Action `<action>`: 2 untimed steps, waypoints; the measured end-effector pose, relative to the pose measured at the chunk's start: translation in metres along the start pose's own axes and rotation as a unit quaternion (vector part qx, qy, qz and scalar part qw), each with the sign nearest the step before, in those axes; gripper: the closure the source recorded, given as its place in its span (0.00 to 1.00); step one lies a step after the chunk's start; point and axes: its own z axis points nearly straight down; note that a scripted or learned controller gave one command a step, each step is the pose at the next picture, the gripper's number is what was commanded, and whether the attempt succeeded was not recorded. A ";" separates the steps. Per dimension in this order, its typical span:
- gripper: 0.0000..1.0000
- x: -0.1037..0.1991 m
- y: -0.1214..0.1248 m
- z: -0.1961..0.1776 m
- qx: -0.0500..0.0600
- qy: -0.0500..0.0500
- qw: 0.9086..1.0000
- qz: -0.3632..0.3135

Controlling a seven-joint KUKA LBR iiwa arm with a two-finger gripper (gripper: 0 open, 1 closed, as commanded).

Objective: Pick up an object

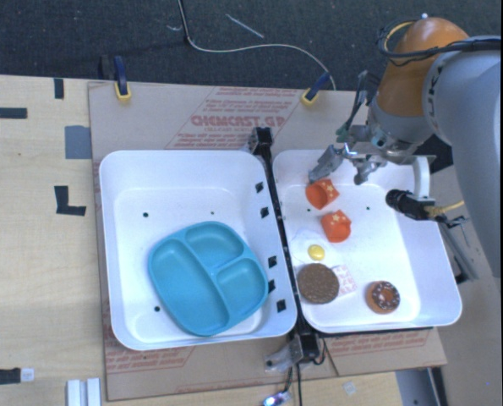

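In the right bin (420,252) lie an orange-red cup-shaped piece (321,194), a red and orange block (336,226), a small yellow piece (316,252), a round brown cookie (318,283), a pale wrapped item (345,277) and a chocolate donut (383,296). My gripper (342,167) hangs over the bin's far left part, open, its two fingers spread with nothing between them. Its left finger (325,164) is just above the orange-red piece.
A blue divided tray (207,276) lies in the left bin (120,227). A black divider strip (272,218) separates the bins. A black fitting (403,201) on the arm sticks out over the right bin. Yellow clamps (121,87) hold the board at the back.
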 end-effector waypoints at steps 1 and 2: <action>0.00 0.003 0.003 0.065 0.000 0.000 1.000 0.000; 0.00 0.004 0.003 0.080 -0.003 -0.001 1.000 -0.001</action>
